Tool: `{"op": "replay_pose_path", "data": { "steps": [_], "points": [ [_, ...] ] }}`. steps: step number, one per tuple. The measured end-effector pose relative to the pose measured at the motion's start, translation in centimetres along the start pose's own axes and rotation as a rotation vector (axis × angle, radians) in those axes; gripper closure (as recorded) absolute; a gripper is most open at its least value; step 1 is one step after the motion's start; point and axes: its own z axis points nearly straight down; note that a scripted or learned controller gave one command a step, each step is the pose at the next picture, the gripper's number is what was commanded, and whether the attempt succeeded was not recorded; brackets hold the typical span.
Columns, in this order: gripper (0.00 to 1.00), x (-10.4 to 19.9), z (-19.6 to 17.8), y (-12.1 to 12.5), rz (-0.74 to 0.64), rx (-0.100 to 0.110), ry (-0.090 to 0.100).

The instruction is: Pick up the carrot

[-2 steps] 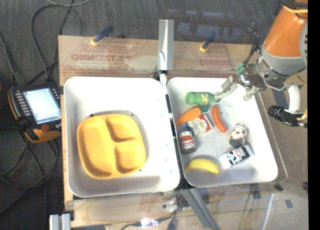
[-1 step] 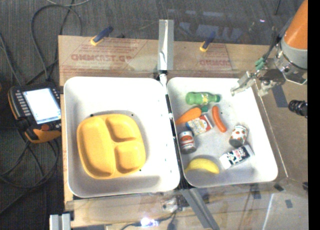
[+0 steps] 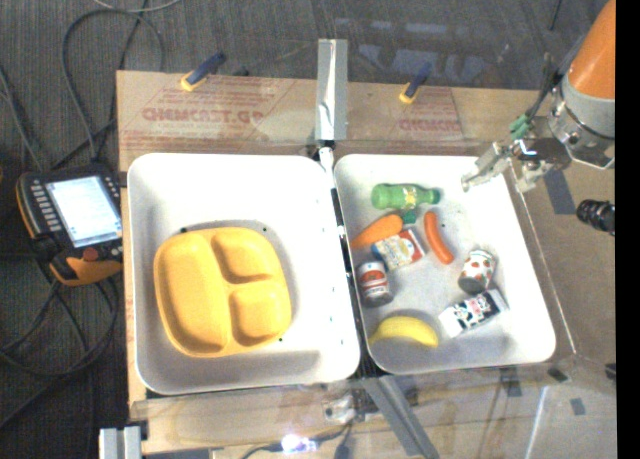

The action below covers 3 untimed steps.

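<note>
The carrot (image 3: 377,229) lies in the right bin (image 3: 535,277), a green bottle (image 3: 403,194) just behind it and a small carton (image 3: 401,248) touching it. The gripper (image 3: 500,166), fingers spread and holding nothing, hangs over that bin's far right rim; a yellow tray (image 3: 223,289) fills the left bin (image 3: 150,187).

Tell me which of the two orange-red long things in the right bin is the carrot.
The carrot is the thicker, tapered orange one just below the green bottle; the slimmer red sausage lies to its right.

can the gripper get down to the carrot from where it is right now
Probably yes: the gripper hangs over the right bin's far edge, and the carrot lies uncovered, though the green bottle and a small carton crowd it.
</note>
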Motion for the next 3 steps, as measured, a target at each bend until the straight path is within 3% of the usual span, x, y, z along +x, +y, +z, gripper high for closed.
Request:
{"op": "replay_pose_path", "data": {
  "steps": [1,2,3],
  "points": [
    [0.00,6.1,8.0,7.7,-0.227,0.000,-0.001],
    [0.00,7.5,18.3,7.5,-0.549,0.007,0.000],
    [0.00,8.0,18.8,2.0,-0.639,-0.014,-0.008]
  ]
}}
